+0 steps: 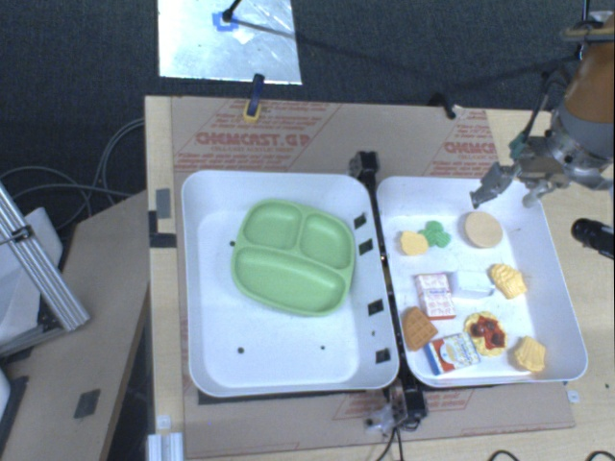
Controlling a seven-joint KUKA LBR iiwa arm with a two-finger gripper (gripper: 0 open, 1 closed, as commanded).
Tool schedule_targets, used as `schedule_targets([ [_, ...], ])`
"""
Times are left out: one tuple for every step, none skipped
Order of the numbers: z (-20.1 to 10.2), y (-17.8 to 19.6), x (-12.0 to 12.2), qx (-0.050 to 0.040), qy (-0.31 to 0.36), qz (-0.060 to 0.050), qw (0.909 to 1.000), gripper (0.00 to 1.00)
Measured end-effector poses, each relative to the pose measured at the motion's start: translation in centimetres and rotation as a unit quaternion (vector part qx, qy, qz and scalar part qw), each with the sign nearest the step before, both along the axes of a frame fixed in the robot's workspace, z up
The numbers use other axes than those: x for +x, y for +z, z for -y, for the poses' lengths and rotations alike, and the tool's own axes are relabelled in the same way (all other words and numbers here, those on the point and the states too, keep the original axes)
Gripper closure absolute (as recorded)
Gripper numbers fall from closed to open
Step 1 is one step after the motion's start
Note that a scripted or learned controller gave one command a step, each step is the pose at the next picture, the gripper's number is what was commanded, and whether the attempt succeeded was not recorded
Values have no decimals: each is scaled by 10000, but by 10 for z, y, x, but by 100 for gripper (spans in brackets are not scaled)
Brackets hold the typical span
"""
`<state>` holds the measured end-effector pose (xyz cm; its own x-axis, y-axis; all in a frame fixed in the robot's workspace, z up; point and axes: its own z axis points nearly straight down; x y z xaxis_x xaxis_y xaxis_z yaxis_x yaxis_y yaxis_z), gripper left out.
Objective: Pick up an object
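Observation:
My gripper [505,196] hangs over the far edge of the right bin [562,286], open, with nothing between its fingers. Just in front of it lies a tan round disc [483,230]. The same bin holds several toy foods: a green broccoli [437,233], a yellow piece [413,244], a red-and-white box [435,294], a yellow pastry [507,280], a brown cracker [419,328], a small pizza [485,332], a little carton [454,351] and another yellow piece [528,354].
The left bin [207,305] holds a green divided plate [293,257]. A black divider with clips [377,257] runs between the bins. A shiny sheet [229,27] lies behind the bench, and an aluminium frame [38,267] stands at the left.

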<state>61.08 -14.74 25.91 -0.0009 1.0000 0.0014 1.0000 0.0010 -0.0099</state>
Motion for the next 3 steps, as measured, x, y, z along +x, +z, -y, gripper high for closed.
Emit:
schedule_targets([
  [0, 7, 2, -11, 12, 60, 10000, 0],
  [-4, -53, 8, -3, 8, 36, 10000, 0],
  [6, -107, 7, -8, 0, 40, 10000, 0],
])
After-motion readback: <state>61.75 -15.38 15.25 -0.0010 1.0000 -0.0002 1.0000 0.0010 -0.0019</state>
